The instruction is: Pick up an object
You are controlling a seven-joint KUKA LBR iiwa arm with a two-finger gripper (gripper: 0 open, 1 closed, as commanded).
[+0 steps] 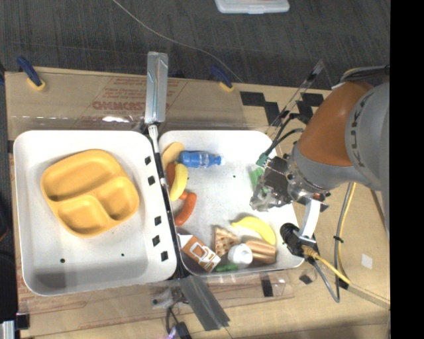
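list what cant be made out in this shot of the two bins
- End effector, camera view: the wrist covers it from above, so its state cannot be told.
- Green object beside it: mostly hidden by the arm.
- Items in the right bin's near corner, around the brown carton: overlapping, too small to identify.

Wrist housing is covering the gripper [265,192]; finger state is not resolving. A green item [256,176] is showing only as a sliver beside the wrist. Another green piece [225,268] is lying mostly under the copper cup [255,253]. A white object [252,6] is running off the top edge.
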